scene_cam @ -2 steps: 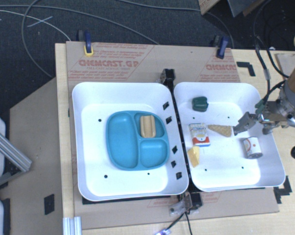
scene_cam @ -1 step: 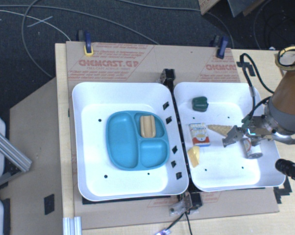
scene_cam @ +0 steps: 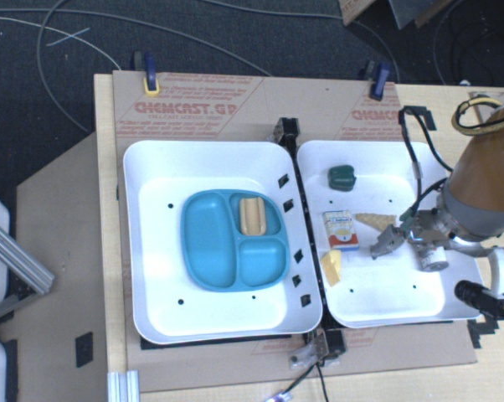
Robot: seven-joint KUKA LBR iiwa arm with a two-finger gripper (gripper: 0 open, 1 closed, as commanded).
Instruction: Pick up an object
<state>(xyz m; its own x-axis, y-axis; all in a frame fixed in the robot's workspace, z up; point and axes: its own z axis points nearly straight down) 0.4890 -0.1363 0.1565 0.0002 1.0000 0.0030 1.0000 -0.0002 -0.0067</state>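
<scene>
Cardboard-topped worktop (scene_cam: pixel 193 107), two white bins | jaws' state: cannot tell | gripper (scene_cam: pixel 386 243) low in right bin (scene_cam: pixel 386 308) near cone (scene_cam: pixel 376 220) | step: approach | next: close on one object, lift

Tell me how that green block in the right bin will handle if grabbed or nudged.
The green block looks small, chunky and solid, so probably stiff and light. Its rounded corners and smooth surface may let it slip from a pinch. It sits flat on the right bin floor, so a nudge would likely slide it, not roll it.

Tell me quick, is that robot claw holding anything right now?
Gripper: over the right white bin, beside the tan cone-shaped piece; nothing visibly held, open or closed cannot be told.
</scene>
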